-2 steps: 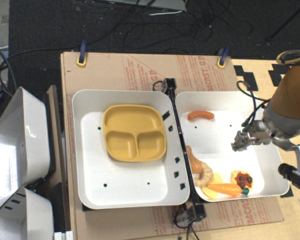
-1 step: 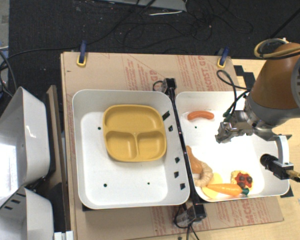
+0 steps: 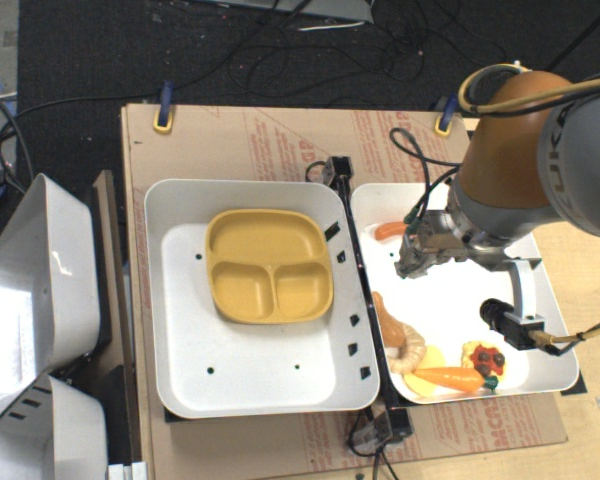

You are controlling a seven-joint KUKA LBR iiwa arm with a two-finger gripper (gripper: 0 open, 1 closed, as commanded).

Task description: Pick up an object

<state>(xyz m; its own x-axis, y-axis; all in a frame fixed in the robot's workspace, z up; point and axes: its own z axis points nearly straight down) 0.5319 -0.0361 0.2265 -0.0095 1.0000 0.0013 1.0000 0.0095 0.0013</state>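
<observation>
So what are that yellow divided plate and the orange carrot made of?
The yellow divided plate looks like matte moulded plastic: even colour, soft rounded ridges. The orange carrot is probably toy plastic, smooth, slightly shiny; too small to be sure.

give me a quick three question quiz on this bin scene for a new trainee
1. True or false: the yellow divided plate lies in the left-hand bin of the view.
2. The claw hangs over: A the right-hand bin, B the plate, C the bare bench.
3. Fill in: the toy carrot lies in the right-hand bin at the end nearest the view's ___ (top or bottom).

Key: 1 true. 2 A. 3 bottom.
</observation>
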